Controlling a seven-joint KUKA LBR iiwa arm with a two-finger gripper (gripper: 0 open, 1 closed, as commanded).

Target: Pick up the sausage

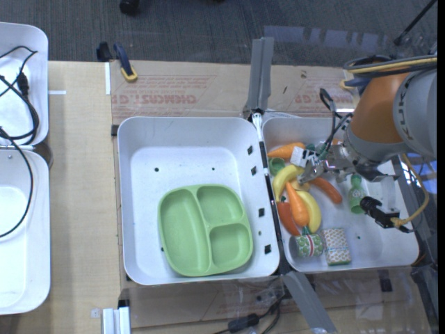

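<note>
Sausage (327, 188): reddish-orange, elongated, lying on a slant in the right bin (389, 252), near the bin's middle, just right of the pile of toy food. Its upper-left end sits right at the gripper (311, 173); from this angle I cannot tell whether that end is between the fingers or merely beside them, and I cannot tell whether the gripper is apart or closed.

Arm (389, 117) enters from the right, orange band above the wrist over the right bin's upper right part. Wrist angled down and leftward, gripper low over the bin's upper-middle area, cables trailing off its body to the right.

Pile left of the sausage: banana (281, 179) curved along the bin's left side, a second banana (311, 211) lower down, a carrot (295, 204) between them, an orange piece (285, 149) at the top, a red piece (286, 219) against the left wall. Small can (308, 245) and green patterned box (337, 245) side by side near the front wall.

Left bin (139, 186) holds a green divided plate (206, 229), three compartments, in its lower half.
</note>
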